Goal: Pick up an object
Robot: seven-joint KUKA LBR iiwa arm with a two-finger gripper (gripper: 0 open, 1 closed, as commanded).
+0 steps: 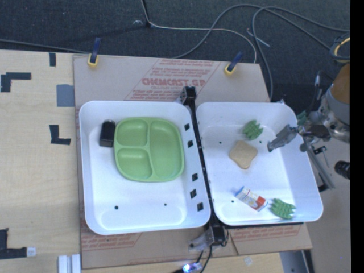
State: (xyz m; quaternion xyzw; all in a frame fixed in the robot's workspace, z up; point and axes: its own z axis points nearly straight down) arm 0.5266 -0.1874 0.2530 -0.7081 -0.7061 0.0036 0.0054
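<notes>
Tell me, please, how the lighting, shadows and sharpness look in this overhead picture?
In the camera view, light is even and soft, with no harsh glare on the white bins; the plate and black block cast faint shadows; the picture is slightly soft throughout, so print on the small packet is unreadable; the tool at the right bin's edge looks blurred.

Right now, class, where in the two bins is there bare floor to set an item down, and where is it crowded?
Left bin: a wide bare strip along the near wall, below the green plate. Right bin: open floor between the tan piece and the tube. Crowded: the far right, where the pincer sits beside a green toy.
</notes>
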